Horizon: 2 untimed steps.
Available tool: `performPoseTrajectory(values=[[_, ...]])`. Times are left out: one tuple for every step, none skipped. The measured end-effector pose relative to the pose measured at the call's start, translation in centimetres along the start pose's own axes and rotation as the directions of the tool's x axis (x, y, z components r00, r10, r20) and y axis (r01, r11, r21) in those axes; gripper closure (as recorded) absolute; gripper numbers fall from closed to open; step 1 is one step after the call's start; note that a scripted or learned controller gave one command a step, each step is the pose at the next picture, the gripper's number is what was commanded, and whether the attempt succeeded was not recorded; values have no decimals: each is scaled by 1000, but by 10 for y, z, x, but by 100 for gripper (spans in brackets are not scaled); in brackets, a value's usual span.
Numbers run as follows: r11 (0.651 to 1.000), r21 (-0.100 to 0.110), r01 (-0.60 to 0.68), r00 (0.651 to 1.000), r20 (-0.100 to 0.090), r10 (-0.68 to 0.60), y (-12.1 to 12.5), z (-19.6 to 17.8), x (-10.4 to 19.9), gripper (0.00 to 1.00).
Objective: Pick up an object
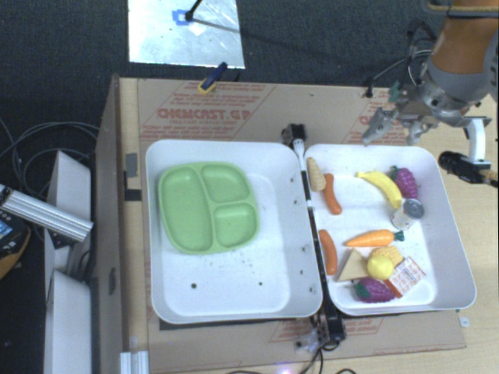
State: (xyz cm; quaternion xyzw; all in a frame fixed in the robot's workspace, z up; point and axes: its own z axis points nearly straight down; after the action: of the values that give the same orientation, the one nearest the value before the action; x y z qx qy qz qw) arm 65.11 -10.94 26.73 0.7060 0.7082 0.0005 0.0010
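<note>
Two shallow white bins sit side by side on the cardboard-covered surface (234, 107). The left bin (187, 294) holds a green divided plate (208, 206) lying flat toward its left half. The right bin (448, 248) holds a scatter of toy food: a pale potato-like piece (316, 174) and an orange sausage (332, 194) near its back left corner, a yellow banana (382, 185) with a bunch of purple grapes (406, 181) just beside it toward the back right, and a small silvery can (408, 210) touching the banana's near end. A carrot (373, 238) lies across the middle, with a second sausage (328, 252) along the left wall. Near the front edge a lemon (380, 262) rests against a tan wedge (354, 266), a red-and-white packet (407, 274) and another purple grape bunch (373, 290). The gripper (398, 128) hangs above the surface just beyond the right bin's back edge, its fingers spread apart and grasping nothing, well apart from all the food.
</note>
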Motion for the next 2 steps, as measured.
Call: performPoseTrajectory(values=[[1000,3,-2,1000,1,2,-5,75,-51,0],[1000,3,-2,1000,-1,2,16,184,-87,0]])
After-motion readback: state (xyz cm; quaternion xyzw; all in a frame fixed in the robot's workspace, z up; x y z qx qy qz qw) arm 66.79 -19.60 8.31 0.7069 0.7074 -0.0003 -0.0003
